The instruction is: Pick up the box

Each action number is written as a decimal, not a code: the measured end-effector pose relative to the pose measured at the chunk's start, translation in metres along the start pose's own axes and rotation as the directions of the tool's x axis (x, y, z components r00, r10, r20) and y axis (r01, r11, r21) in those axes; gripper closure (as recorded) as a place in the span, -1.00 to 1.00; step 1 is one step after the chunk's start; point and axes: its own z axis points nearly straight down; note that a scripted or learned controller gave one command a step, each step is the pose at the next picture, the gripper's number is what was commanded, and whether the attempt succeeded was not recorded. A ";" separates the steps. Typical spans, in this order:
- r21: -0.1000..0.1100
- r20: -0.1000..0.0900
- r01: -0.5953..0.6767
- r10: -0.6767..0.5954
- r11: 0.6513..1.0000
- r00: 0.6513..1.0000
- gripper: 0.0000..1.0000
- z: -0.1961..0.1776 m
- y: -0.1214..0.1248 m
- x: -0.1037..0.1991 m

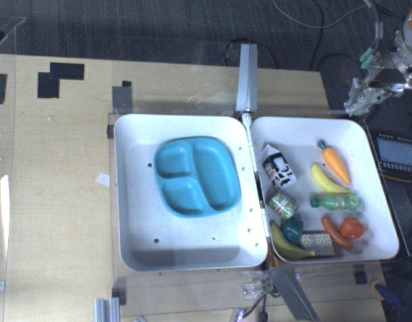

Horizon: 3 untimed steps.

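Bananas first, nearest to us: one yellow banana (291,244) curls along the near edge of the right bin (374,154), with a dark teal piece (292,229) sitting just above it and a small brown speckled block (319,241) beside it. Right of those we see a red tomato (351,228) touching a reddish sausage (335,233). Moving back, we've got a green bottle (333,200) lying on its side and a green checked can (282,204) near the divider. Then the box (278,167), white with black print, lying tilted by the left wall of the right bin, well apart from the arm. A second banana (325,179) and an orange carrot (335,164) lie toward the far right. Over in the left bin (135,180) we see a blue divided plate (195,175) in the middle. Farthest off, beyond the desk (52,180) corner, the pincer (367,96) hangs outside the bins; whether its fingers are apart or together, we cannot tell.
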 end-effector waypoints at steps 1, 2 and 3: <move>0.005 -0.001 -0.081 0.081 0.997 0.997 1.00 -0.044 0.047 -0.053; 0.006 0.000 -0.087 0.087 0.996 0.996 1.00 -0.043 0.081 -0.094; 0.005 -0.002 0.121 -0.121 0.993 0.993 1.00 -0.033 0.055 -0.061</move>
